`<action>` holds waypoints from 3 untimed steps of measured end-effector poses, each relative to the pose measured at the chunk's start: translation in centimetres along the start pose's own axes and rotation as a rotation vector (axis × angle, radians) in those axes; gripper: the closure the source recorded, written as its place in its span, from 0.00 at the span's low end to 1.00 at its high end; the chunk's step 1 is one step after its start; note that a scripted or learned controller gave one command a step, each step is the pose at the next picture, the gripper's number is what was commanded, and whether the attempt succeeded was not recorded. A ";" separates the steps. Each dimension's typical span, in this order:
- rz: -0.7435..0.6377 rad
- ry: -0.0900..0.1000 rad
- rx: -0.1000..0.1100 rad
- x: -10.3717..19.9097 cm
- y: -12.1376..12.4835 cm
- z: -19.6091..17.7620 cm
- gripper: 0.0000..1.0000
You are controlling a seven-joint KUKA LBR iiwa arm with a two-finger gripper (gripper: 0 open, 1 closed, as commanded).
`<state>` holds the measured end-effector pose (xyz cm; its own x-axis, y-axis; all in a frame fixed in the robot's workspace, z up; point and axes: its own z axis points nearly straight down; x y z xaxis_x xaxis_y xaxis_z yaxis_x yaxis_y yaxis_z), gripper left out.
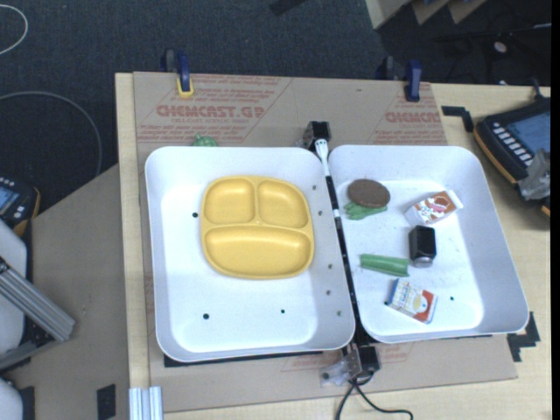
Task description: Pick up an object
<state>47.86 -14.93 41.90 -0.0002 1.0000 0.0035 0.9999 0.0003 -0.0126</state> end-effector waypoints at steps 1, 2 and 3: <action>0.001 -0.008 -0.025 -1.6 0.0 -9.0 1.00; -0.003 -0.006 -0.021 1.3 0.2 -11.8 1.00; -0.002 -0.004 -0.015 3.7 0.6 -11.6 1.00</action>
<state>48.63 -11.31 53.55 -0.0027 1.0000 -0.0003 1.0000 0.0027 0.0021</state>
